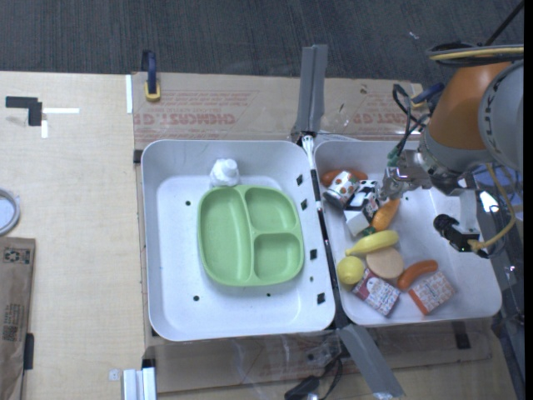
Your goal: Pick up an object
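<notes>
My gripper point(390, 183) hangs low over the back of the right bin point(466, 307), reaching in from the right under the orange wrist band. Just below it lies an orange carrot-like piece point(385, 214). To its left are a small can point(339, 187) and a black-and-white item point(362, 197). Nearer the front lie a banana point(373, 242), a lemon point(351, 269), a round tan slice point(386, 263), an orange sausage point(416, 272) and two red packets point(376, 293) point(431, 292). I see nothing lifted off the bin floor.
The left bin point(166, 248) holds a green divided plate point(250, 233) and a white crumpled lump point(224, 172) at its back. A grey divider post point(312, 82) stands between the bins. Cables and a black fitting point(454, 232) hang off the arm at the right.
</notes>
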